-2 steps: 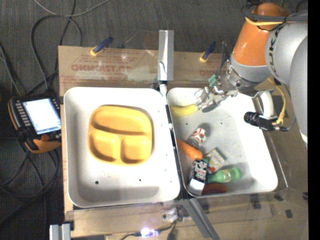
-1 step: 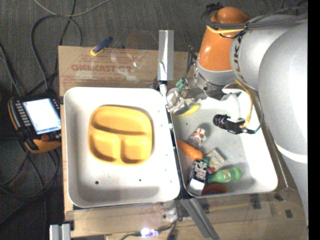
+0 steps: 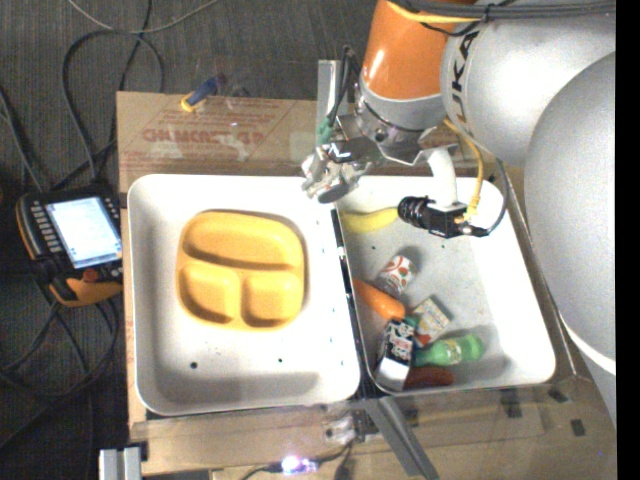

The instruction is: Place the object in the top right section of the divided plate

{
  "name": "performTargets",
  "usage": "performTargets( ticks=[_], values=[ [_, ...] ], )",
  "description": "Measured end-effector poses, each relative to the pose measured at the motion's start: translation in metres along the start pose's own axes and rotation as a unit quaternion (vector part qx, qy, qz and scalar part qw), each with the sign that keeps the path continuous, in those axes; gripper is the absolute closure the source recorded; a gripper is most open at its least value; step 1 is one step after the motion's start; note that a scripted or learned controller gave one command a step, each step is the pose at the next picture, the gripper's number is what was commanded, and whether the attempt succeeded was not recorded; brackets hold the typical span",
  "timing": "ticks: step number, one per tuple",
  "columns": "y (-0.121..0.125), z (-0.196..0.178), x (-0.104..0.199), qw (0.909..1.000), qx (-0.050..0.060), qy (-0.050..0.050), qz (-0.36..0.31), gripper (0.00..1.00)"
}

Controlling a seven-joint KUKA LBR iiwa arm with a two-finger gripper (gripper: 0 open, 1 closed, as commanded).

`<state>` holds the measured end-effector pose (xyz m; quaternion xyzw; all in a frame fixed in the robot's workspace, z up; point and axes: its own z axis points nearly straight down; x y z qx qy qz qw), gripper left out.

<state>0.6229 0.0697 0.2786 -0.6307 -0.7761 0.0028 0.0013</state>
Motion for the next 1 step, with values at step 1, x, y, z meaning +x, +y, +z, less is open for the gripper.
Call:
performTargets(
  ticks=[1],
  values=[
    [0.0511,-0.0293,0.1274,0.9987,0.0,-0.001,-0.051,1.0]
  ],
)
